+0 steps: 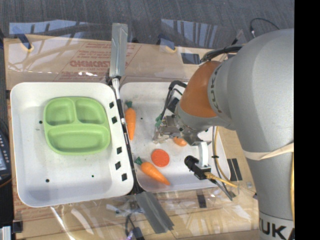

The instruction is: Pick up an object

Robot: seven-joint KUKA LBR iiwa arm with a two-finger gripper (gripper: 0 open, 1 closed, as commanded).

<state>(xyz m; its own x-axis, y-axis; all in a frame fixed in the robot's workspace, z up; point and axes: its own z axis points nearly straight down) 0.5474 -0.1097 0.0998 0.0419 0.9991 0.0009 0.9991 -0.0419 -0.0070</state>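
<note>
The arm's grey bulk and orange band cover much of the right bin (pixel 145 91), and the gripper (pixel 164 132) sits low inside it; I cannot tell how it is set. A small orange piece (pixel 180 142) peeks out just to its right, mostly hidden. Red print on the cardboard (pixel 90 59) behind the bins is too faint to read. Just below the gripper lies an orange disc (pixel 160 157), a carrot (pixel 152 172) beyond that, another carrot (pixel 130 122) to its left. The left bin (pixel 25 149) holds a green divided plate (pixel 76 124).
</note>
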